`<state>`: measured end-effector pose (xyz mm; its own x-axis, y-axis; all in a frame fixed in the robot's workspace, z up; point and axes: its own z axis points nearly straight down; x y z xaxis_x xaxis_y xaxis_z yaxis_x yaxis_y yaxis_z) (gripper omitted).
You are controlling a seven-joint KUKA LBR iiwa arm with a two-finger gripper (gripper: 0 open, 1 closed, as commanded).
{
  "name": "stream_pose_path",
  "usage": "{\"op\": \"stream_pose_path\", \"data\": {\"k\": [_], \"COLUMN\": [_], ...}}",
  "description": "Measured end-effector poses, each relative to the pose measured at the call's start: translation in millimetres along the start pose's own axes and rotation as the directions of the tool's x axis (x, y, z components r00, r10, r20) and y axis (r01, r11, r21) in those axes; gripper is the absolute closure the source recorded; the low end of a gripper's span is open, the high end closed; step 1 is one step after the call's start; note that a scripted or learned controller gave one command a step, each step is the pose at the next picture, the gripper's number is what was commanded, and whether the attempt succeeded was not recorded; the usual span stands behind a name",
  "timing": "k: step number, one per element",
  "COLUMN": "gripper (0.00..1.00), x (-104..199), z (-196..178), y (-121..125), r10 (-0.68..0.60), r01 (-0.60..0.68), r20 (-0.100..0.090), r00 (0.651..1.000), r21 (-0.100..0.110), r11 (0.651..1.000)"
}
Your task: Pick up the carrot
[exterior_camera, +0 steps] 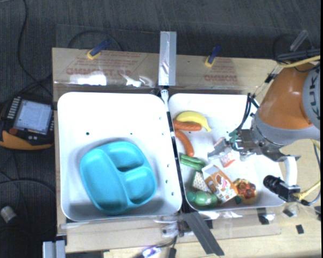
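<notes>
Carrot first: I take the long orange plastic carrot [184, 142] to be the slanted piece lying against the left wall of the right white bin [226, 102], just below the yellow plastic banana [194, 118] and the orange-red sausage-shaped piece [188, 126] near that bin's top-left corner. Below the carrot, along the same wall, I see a green cucumber-like piece [191, 162], then a round green vegetable [202, 199] at the bottom-left corner. A small printed carton [219, 183] and a red-orange fruit cluster [245, 190] sit near the bottom edge.

My grey two-finger gripper [224, 148] hangs over the middle of the right bin, well apart from the carrot. I cannot tell how it is set.

Left white bin [70, 106] carries a blue divided plastic tray [118, 175] toward its bottom edge.
</notes>
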<state>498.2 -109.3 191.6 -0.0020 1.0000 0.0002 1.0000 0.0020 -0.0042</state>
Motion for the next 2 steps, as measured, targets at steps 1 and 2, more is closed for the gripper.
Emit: {"op": "stream_pose_path", "data": {"k": [1,2], "gripper": [0.0,0.0], "x": [54.9,22.2], "z": [9.1,71.4], "y": [38.0,60.1], "r10": [-0.026,0.008], "r01": [0.026,-0.008], "r20": [-0.001,-0.001], "r00": [1.0,1.0], "r21": [-0.001,-0.001], "r11": [1.0,1.0]}}
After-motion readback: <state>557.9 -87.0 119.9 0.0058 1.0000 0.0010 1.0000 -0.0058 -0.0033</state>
